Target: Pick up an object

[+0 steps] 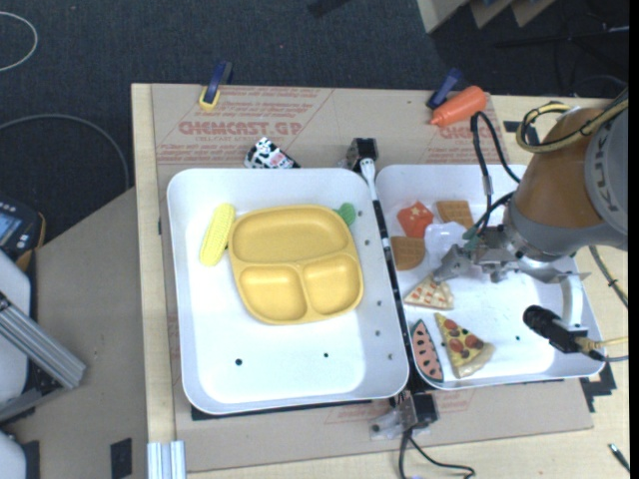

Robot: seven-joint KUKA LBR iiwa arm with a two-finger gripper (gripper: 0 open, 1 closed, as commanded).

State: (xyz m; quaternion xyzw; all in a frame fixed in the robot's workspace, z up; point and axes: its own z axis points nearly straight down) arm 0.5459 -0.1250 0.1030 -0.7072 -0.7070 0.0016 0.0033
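Observation:
My gripper (451, 261) hangs low over the middle of the right bin (519, 362). Its tip is just above a triangular sandwich piece (429, 294) and beside a white crumpled item (444, 235). A brown cookie (407, 254) lies just left of it. Behind it lie a red piece (414, 216) and a tan cracker (454, 211). At the bin's front lie a watermelon slice (423, 349) and a pizza slice (465, 346). I see nothing held in the gripper.
The left bin (280, 367) holds a yellow divided plate (295, 262), a corn cob (216, 234) and a small green piece (346, 211). A black-and-white toy (270, 155) and an orange item (459, 106) lie on the bench behind the bins.

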